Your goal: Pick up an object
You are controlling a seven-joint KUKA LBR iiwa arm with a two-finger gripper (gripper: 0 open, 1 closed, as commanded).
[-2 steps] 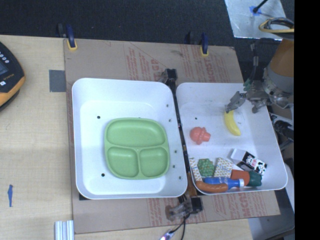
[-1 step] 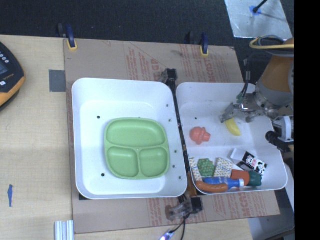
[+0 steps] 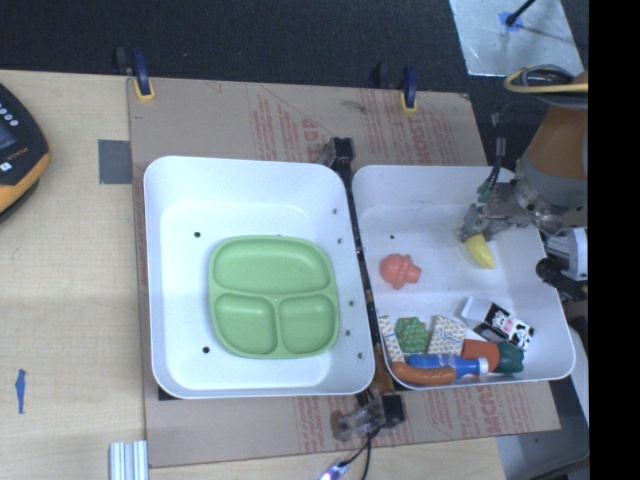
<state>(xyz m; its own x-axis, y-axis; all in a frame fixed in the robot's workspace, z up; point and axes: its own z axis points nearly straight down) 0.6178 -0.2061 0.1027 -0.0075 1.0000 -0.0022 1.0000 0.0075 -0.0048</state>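
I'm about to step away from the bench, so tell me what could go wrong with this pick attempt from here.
1. The gripper sits just above the small yellow object, which lies loose and could slide away instead of being caught.
2. That object is near the right bin's far side, so a nudge might push it against the wall.
3. A misplaced try could instead disturb the pink toy nearby.

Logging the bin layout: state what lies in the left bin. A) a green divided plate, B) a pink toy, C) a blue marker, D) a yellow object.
A: the green divided plate lies flat in the left bin, while the pink toy and the yellow object sit in the right bin.
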